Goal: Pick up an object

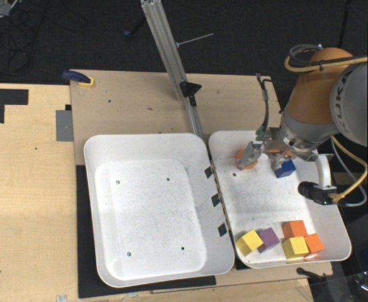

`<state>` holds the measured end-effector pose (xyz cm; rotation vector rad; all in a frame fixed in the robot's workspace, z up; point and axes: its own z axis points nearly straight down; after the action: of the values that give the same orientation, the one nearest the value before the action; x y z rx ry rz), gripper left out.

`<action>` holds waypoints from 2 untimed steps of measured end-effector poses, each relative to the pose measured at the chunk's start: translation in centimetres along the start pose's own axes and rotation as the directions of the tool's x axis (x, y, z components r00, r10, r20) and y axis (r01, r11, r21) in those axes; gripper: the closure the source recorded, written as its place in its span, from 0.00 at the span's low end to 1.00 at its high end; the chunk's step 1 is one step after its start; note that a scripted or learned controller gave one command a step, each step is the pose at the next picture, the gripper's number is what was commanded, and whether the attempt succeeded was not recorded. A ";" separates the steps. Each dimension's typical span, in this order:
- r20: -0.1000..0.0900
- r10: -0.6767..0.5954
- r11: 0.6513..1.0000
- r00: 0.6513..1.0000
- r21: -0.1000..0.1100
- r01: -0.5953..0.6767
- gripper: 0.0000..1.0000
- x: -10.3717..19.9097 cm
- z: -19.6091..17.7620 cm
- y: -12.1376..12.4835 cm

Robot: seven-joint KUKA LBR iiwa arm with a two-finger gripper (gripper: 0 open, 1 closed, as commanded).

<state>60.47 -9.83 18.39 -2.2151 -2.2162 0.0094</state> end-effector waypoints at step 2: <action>0.001 0.003 1.000 1.000 -0.009 -0.003 0.00 -0.3 9.4 -0.6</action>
<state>59.81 -10.09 9.02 -2.2236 -2.2178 0.0008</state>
